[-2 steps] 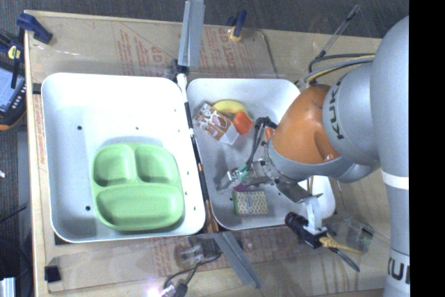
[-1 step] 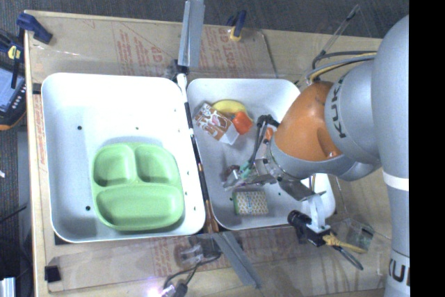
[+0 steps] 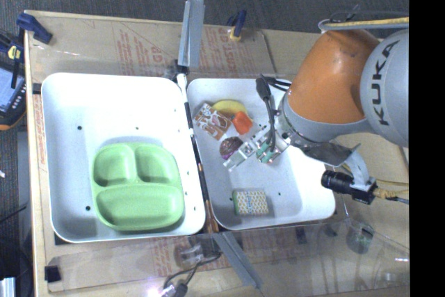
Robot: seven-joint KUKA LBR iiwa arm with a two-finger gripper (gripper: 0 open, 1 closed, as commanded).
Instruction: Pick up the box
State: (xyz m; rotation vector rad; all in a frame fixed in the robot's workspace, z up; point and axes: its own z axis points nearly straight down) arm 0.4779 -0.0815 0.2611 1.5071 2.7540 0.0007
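A small box [image 3: 212, 120] with a brown, red and white print lies near the far left corner of the right bin [image 3: 306, 202]. My gripper [image 3: 259, 147] hangs low over the middle of that bin, to the right of the box and a little nearer the front, apart from it. A brown round item [image 3: 230, 146] lies just left of the gripper, and a silvery piece [image 3: 235, 158] sits right beside it. The arm's orange band [image 3: 327, 83] covers the bin's right part.
A yellow banana [image 3: 230, 106] and an orange-red item [image 3: 242, 123] lie just right of the box. A flat pad with a green-yellow pattern [image 3: 250, 202] rests near the right bin's front wall. The left bin [image 3: 69, 101] holds a green divided tray [image 3: 138, 186].
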